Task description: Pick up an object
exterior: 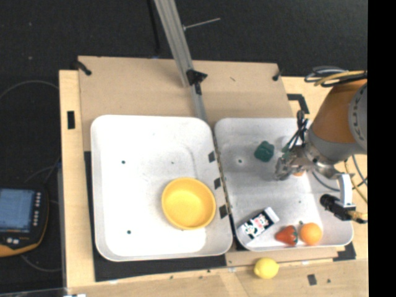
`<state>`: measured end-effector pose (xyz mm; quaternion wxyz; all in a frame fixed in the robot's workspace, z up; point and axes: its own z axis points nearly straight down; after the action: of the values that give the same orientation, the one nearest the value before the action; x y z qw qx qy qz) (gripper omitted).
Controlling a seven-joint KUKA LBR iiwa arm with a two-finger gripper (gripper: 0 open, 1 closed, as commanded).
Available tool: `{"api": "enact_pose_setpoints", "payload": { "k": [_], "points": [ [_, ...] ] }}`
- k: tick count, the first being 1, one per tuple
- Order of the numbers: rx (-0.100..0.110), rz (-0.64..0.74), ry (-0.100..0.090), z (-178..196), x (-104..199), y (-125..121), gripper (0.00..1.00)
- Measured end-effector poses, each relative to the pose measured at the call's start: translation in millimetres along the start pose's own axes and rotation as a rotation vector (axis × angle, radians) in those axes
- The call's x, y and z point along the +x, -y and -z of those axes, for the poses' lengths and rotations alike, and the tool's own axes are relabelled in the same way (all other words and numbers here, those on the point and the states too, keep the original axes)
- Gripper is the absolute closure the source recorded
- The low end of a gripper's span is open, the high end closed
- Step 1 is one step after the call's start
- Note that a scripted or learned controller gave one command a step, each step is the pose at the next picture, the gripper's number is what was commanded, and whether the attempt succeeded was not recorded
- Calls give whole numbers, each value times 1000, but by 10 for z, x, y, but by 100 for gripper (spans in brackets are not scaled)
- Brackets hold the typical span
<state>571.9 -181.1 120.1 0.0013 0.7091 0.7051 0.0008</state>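
Overhead view of the table (pixel 142 85) with two white bins. The gripper (pixel 283 167) sits low in the right bin (pixel 247 141), right of centre in the frame; whether it is open or closed cannot be told, and nothing is visibly gripped. The nearest candidate for picking is a small green block (pixel 265 151), just left of the gripper and slightly above it in the frame, apart from the other items. It appears small, rigid and light; a judgement only, but its compact shape suggests a grasp across two opposite sides, from above. Along the lower edge of the same bin lie a black-and-white packet (pixel 259 222), a red fruit-like piece (pixel 286 234) and an orange ball (pixel 310 232), the last two touching; round, smooth items of this kind would likely roll or slip under a pinch. A yellow bowl (pixel 188 202) rests in the left bin (pixel 136 147); its thin rim is the probable hold. A yellow lemon (pixel 266 268) lies on the table below the right bin.
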Motion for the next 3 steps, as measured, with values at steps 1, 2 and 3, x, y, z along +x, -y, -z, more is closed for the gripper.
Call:
{"api": "enact_pose_setpoints", "payload": {
  "k": [1, 2, 3],
  "points": [
    [-5, 2, 1, 578, 23, 68, 100],
    [-2, 9, 1, 1181, 64, 27, 100],
    [-5, 10, 1, 1723, 53, 10, 100]
  ]
}}
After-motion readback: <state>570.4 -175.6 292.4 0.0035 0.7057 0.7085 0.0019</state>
